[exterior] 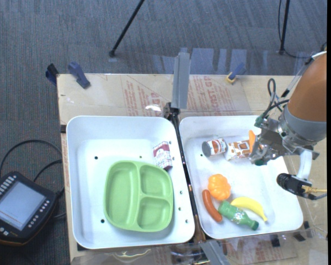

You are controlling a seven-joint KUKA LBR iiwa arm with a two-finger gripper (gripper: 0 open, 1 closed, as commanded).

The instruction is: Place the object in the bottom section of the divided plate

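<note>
A green divided plate lies in the left bin, with one large section on its left and two smaller ones on its right. A small red-and-white carton sits just beyond the plate's far right rim. My gripper hangs low over the far right part of the right bin. It is right beside a white-and-orange bottle lying on its side and a thin orange piece. I see nothing clearly held between the fingers.
The right bin also holds a can on its side, an orange pepper, a red sausage, a green bottle and a banana. A tablet lies on the floor at the left.
</note>
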